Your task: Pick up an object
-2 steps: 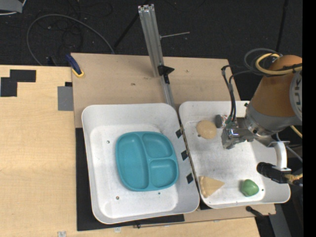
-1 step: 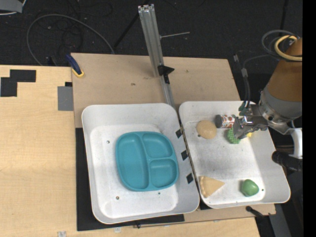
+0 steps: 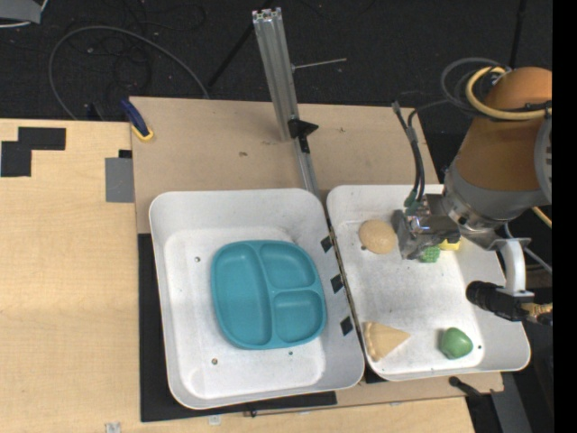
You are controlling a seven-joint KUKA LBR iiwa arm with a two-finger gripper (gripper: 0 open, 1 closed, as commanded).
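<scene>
Right now the gripper (image 3: 416, 238) is down in the far part of the right bin (image 3: 410, 354), and whether its fingers are apart or closed cannot be made out from this slant; nothing is seen between them. A small yellow and green piece (image 3: 435, 250) lies tight against it on the right, partly hidden. Just left of the gripper sits a tan roundish lump (image 3: 378, 236), a little wider than deep, its long axis running left to right, touching or nearly touching the metal. Open white floor spreads from there toward the near edge. At the near left corner a tan wedge (image 3: 385, 339) points its tip rightward, close to the wall; a green ball (image 3: 456, 342) rests near the near right rim. The left bin (image 3: 176, 233) holds a teal divided plate (image 3: 267, 292), with bare room all around it.
</scene>
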